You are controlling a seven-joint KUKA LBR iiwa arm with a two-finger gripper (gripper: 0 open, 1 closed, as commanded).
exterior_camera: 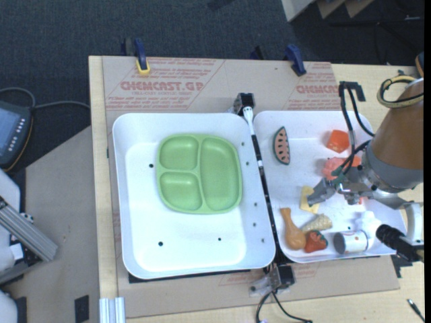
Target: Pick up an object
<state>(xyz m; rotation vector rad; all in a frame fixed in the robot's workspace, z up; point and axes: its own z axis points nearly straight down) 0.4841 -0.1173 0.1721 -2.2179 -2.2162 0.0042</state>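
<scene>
A robotics lab: left of the claw [328, 188], a paper-covered bench [202, 79] held by blue clamps [141, 54], with loose cables [347, 116] and dark carpet [54, 25].

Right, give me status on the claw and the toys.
Claw low in right bin, over yellow toy. Nothing seen gripped. Watermelon slice, orange block lie apart. Green tray in left bin.

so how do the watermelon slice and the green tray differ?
Bin: the watermelon slice lies in the right bin; the green tray sits in the left bin.
Size: the slice is small; the tray covers much of its bin's floor.
Look: the slice is red with a dark rind and seeds; the tray is plain green with three compartments.
Shared: both lie flat, away from the tool.
</scene>
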